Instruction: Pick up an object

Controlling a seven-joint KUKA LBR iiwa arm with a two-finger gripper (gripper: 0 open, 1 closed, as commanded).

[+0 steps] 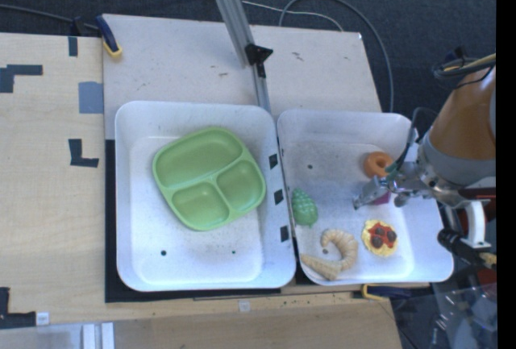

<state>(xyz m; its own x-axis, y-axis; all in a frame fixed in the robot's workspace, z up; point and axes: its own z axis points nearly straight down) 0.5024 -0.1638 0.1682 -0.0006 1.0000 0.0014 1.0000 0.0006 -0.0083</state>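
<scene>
The right bin holds several toy foods. An orange donut lies near its right wall. A green bumpy piece rests by the left wall. A tan croissant-like piece sits at the front, and a yellow tart with red berries lies beside it. My gripper hangs over the right bin, just below the donut and above the tart. The arm comes in from the right edge, and nothing shows in the gripper.
The left bin holds a green divided plate. A grey metal pole slants down from the top to the bins' shared wall. Cables loop on the board behind the right bin.
</scene>
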